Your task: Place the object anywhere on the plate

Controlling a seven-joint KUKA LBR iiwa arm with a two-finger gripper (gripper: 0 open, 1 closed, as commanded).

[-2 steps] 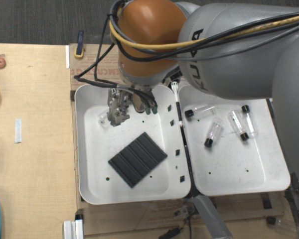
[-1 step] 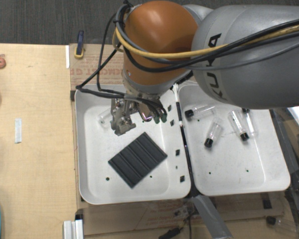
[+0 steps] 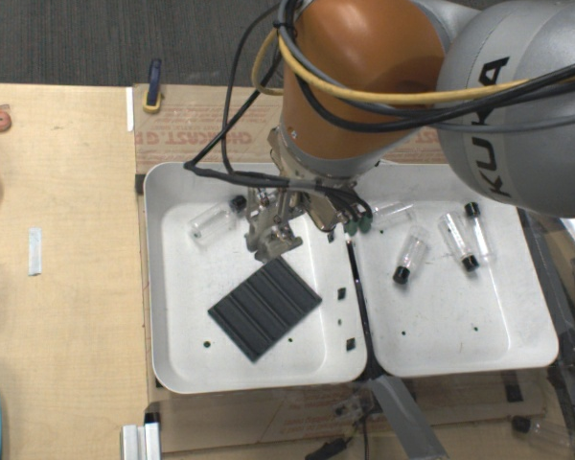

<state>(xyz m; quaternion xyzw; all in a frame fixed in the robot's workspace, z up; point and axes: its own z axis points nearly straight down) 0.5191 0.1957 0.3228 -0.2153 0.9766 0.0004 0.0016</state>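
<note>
A black ribbed plate (image 3: pixel 265 308) lies flat and turned at an angle in the left bin (image 3: pixel 168 286). My gripper (image 3: pixel 273 236) hangs over that bin just beyond the plate's far corner, under the orange wrist band. A clear vial with a black cap (image 3: pixel 214 220) lies in the left bin, to the left of the gripper. Several more clear vials with black caps lie in the right bin (image 3: pixel 517 338), among them one (image 3: pixel 408 258) near its middle and another (image 3: pixel 458 241) to its right.
Black cables loop from the wrist down across the back of the left bin. The wall where the two bins meet runs just right of the plate. A tan bench top with small items lies left of the bins.
</note>
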